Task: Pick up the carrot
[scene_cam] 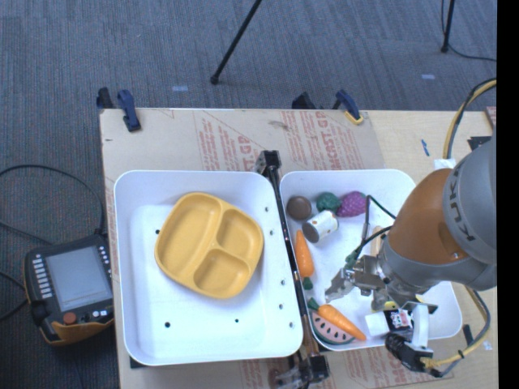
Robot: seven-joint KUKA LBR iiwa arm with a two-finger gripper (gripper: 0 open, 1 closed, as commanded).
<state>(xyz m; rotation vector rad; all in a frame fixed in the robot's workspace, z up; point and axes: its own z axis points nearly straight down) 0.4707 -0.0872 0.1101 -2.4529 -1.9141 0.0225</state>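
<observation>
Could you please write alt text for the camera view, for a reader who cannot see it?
The gripper hovers in the right bin between two carrots, near a watermelon slice. The left bin holds a yellow divided plate.

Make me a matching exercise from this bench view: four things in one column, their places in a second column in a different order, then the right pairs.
Things:
1. yellow plastic three-compartment plate
2. purple toy grape bunch
3. red toy watermelon slice
4. grey handheld control pendant with a screen

Places:
A. near edge of the right white bin, beside an orange toy carrot
B. on the carpet, left of the bench
C. middle of the left white bin
D. far side of the right white bin, beside a green toy

Pairs: 1-C, 2-D, 3-A, 4-B
</observation>
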